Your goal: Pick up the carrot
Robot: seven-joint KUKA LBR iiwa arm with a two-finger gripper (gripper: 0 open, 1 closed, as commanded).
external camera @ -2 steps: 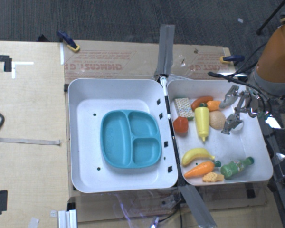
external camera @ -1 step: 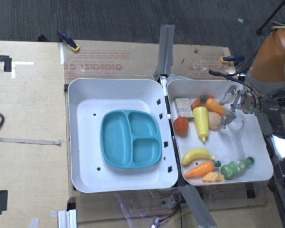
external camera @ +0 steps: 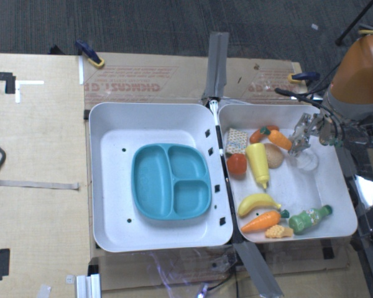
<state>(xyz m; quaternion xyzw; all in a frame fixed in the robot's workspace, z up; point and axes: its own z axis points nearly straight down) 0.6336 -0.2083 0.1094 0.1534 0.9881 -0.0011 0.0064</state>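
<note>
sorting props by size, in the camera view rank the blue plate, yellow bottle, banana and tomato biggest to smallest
1. blue plate, by far the largest
2. yellow bottle
3. banana, close to the yellow bottle in length, so that order is unsure
4. tomato, smallest

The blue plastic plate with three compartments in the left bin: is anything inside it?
Nothing lies in any compartment of the blue divided plastic plate; all three show bare. It sits on the floor of the left white bin. Whatever lies beneath the plate is covered.
</note>
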